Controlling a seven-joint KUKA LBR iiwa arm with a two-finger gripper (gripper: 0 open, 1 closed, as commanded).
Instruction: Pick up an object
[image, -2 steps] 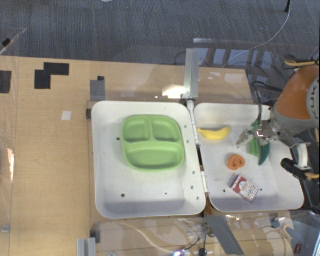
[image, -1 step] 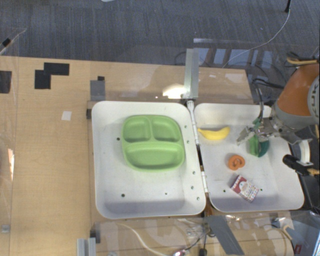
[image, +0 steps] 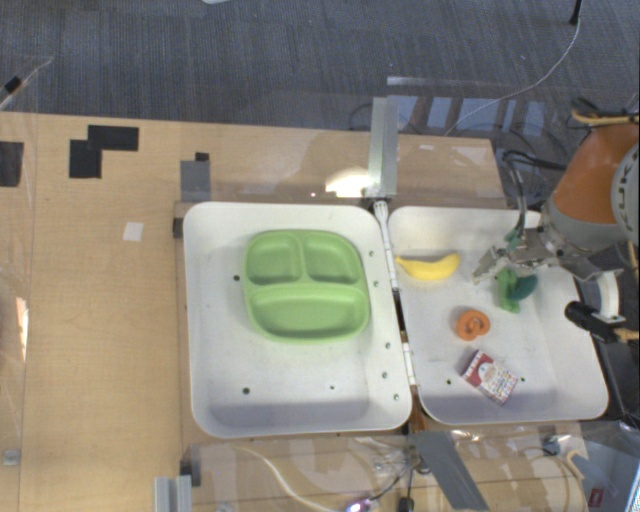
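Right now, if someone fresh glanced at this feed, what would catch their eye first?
Probably the green divided plate lying alone in the middle of the left bin. Next, the right bin, with a yellow banana near its left wall, an orange ring at centre and a small red packet toward the front. The gripper sits over a green object near the bin's back right.

Gripper (image: 512, 262) above green object (image: 518, 290) (right bin (image: 560, 400)).

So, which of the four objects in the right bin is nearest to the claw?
The green object, directly beneath the claw. The banana, the orange ring and the red packet all lie farther left or toward the near edge.
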